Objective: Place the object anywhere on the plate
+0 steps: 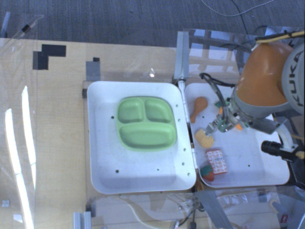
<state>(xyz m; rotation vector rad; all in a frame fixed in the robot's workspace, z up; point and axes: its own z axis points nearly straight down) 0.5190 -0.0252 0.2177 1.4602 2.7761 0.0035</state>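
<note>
Camera view.

Recorded a green plate [145, 123] with three compartments, seated flat near the middle of the left bin [95, 142]. Recorded the right bin [252, 166] directly right of the plate, across the shared bin walls.

Located four items in the right bin, all right of the plate and apart from it:
- Toy chicken drumstick [198, 107], tan, level with the plate's upper compartments, lying at a slant.
- Yellow food piece [205, 139], rounded, level with the plate's large lower compartment.
- Small red-and-white carton [217, 160], below and right of the plate's lower edge.
- Red-and-green toy fruit [207, 172], lowest of the four relative to the plate, touching or just beside the carton.

Observed the arm [267, 80] right of the plate, over the right bin, with its orange band uppermost and the wrist angled toward the plate. Located the gripper [215, 126] right of the plate, between the drumstick and the yellow food piece and just above-right of the latter. Could not tell contact with the yellow food piece. Could not tell whether the tool was released or clenched; too small and cluttered at the tip.

Noted black tape marks [47, 54] on the wooden bench [47, 128], up and left of the plate, and a thin cable [238, 6] on the grey floor, up and right of the plate.
</note>
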